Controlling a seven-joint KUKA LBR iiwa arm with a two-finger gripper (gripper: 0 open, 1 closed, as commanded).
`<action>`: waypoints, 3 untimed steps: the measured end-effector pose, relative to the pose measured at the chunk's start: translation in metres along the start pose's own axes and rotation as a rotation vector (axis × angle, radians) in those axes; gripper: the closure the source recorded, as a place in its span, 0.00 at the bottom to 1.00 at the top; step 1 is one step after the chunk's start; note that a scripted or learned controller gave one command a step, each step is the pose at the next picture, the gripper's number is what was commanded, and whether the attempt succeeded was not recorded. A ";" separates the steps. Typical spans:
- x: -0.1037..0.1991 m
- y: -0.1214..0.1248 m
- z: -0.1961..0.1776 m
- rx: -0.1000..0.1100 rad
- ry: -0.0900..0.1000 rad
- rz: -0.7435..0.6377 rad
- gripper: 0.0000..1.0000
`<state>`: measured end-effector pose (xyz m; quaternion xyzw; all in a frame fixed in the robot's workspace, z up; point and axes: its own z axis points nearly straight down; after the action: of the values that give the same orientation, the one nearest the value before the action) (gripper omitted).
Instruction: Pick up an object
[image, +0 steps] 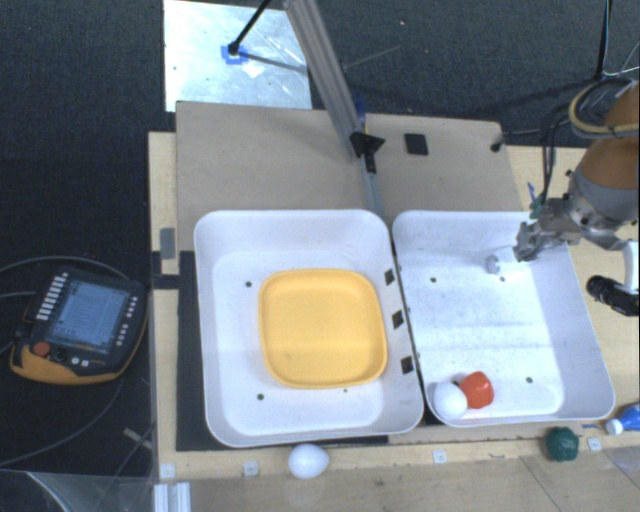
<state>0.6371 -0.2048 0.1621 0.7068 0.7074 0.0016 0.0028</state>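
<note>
Two shallow white bins side by side on the surface (470, 470), touching along their inner walls.

Nearest, outside the bins: a white egg (308, 461) lying on the surface just beyond the left bin's near wall. Further right along the same near edge, a dark green lump (561, 443) and, at the far right, a small blue and white thing (620, 424), too small to identify.

Next, in the near left corner of the right bin (590, 385): a white ball (449, 400) and an orange-red piece (477, 389), touching each other, the ball tight against the bin's corner.

In the middle of the left bin (215, 300): a yellow square plate (323, 327) with rounded corners, lying flat. Well apart to the left, down on the dark floor, a handheld control unit (78, 322) with a screen and a cable.

Further back, in the far part of the right bin: a small grey piece (492, 264) lying on the bin floor. Just to its right, near the bin's far right corner, the jaws at the end of the arm (610, 180), reaching in from the right. Apart or together: cannot tell.

Farthest: a tan board (270, 160) behind the bins, a small black square (416, 144) on it, and a grey pole (330, 70) slanting away toward the far left.
</note>
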 end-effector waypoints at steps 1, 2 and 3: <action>0.002 0.010 -0.059 0.000 0.000 -0.001 1.00; 0.005 0.009 -0.122 0.000 0.000 -0.001 1.00; 0.058 -0.011 -0.107 0.005 0.003 -0.003 1.00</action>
<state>0.6256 -0.1465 0.2685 0.7057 0.7085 0.0006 0.0000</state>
